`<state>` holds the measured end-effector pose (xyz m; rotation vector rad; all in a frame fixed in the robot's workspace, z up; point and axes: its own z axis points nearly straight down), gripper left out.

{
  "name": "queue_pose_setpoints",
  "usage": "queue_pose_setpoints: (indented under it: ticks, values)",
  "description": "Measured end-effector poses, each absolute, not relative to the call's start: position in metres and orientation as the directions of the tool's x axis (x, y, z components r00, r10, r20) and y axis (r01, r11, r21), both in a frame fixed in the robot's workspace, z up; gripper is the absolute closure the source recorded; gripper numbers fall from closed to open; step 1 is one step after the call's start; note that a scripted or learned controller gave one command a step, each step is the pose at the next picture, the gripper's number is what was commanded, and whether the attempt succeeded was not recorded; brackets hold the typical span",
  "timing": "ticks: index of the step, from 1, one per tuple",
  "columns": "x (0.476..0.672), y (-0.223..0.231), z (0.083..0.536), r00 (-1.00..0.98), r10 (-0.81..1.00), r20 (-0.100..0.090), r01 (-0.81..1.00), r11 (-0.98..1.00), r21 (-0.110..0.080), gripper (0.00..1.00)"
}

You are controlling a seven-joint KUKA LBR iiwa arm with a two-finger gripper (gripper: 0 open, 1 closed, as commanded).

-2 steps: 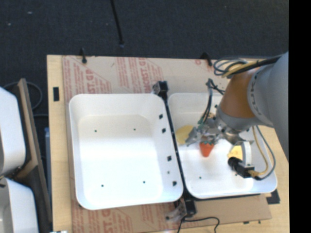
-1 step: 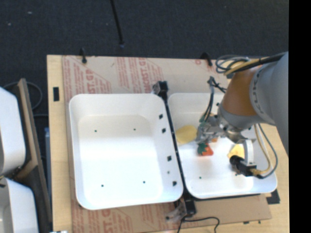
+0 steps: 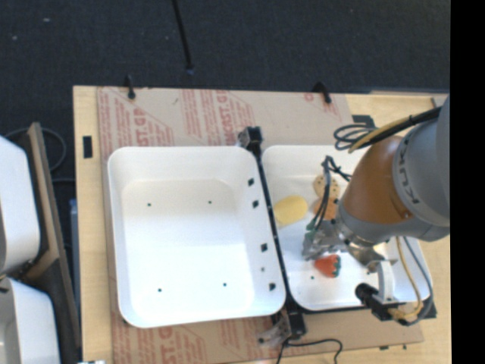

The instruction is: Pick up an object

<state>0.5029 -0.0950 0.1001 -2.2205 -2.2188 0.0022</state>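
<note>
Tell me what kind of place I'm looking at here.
Most likely a robotics lab bench set up for bin picking, not a home or shop. Two white bins sit side by side on a cardboard-covered bench, loose cables trail over dark carpet, and the arm reaches into the right bin.

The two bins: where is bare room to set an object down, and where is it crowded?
The left bin offers bare floor from wall to wall. The right bin is crowded: a yellow object and a red object lie under the arm; a bare patch remains near its top left corner.
</note>
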Motion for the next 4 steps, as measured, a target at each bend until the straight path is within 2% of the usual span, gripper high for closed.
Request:
queue_pose_setpoints:
  ticks: [1,2,3,4]
  values:
    - [0.49,-0.155,0.153,0.005,1.0,-0.003,1.0,-0.005,0.005,1.0]
    - [0.489,-0.152,0.15,0.001,1.0,0.0,1.0,-0.001,0.001,0.0]
    - [0.512,-0.13,0.098,-0.001,1.0,0.001,1.0,0.001,-0.004,0.0]
    - [0.513,-0.132,0.111,0.001,1.0,-0.001,1.0,-0.001,0.002,1.0]
